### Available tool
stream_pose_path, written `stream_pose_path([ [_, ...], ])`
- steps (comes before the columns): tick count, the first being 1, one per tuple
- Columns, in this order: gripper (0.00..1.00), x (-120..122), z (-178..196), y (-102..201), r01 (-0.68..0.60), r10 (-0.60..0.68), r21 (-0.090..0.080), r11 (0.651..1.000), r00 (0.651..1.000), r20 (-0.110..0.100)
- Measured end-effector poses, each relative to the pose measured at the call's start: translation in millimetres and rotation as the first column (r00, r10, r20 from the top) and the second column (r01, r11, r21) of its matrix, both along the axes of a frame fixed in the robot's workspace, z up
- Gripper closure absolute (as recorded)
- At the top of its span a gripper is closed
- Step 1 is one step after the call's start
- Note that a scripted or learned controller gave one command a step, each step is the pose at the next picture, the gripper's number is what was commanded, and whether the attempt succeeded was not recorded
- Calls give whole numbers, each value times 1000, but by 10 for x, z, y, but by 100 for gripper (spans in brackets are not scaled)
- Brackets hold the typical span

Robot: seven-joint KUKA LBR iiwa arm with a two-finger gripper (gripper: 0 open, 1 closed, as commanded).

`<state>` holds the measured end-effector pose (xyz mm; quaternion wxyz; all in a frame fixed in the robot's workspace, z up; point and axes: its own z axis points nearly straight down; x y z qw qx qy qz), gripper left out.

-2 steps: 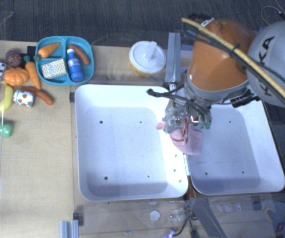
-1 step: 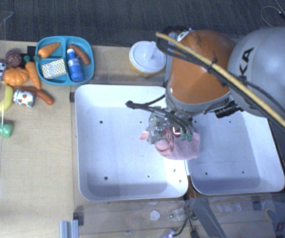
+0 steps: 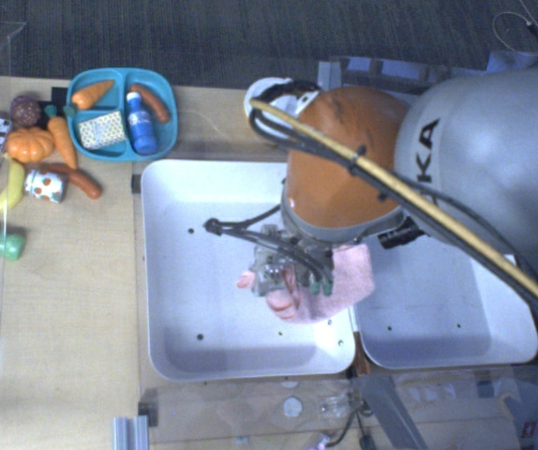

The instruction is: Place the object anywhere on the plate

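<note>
Two-finger metal pincer (image 3: 288, 275) is seen low over a soft, rounded pink plate (image 3: 349, 284) just beside it; finger state cannot be told. Smooth shallow white plastic bin (image 3: 185, 279) lies beneath.

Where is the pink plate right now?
In the camera view, the pink plate lies at the right edge of the left bin, partly under the gripper, beside the right bin.

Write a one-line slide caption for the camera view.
KUKA arm's gripper low over a pink plate in the left white bin; toy food beside a blue divided tray.
</note>
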<state>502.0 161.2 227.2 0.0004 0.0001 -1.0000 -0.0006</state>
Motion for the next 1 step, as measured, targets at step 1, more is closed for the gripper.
stream_pose_path([
  [1,0,2,2,-1,0,0,0,1000,1000,1],
])
